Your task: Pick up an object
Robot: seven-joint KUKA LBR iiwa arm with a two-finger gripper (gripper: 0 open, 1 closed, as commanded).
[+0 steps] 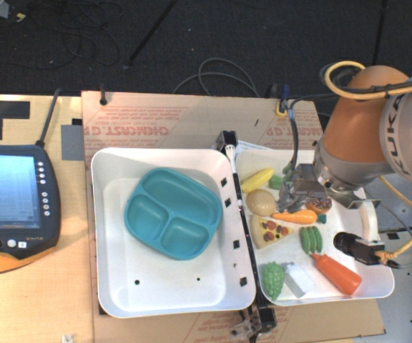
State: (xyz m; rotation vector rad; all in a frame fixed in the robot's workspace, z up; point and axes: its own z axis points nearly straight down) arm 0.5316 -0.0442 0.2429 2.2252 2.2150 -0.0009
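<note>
The right bin [385,286] holds several toy foods: a yellow banana [257,179], a beige potato [260,202], a pizza slice [273,229], an orange carrot [296,217], a green pepper [310,239], a red-orange bottle [335,274], a green broccoli [273,279] and a grey block [295,280]. My gripper [299,191] hangs low over the bin's middle, just above the carrot and beside the potato. A dark reddish item [321,206] lies partly under the wrist. The arm hides what is between the gripper and the carrot.
A teal divided plate [172,213] lies in the left bin [113,263]. A raised divider [234,213] separates the bins. A teach pendant [9,199] sits on the bench at far left. A black cabled fitting [356,246] overhangs the right bin's right side.
</note>
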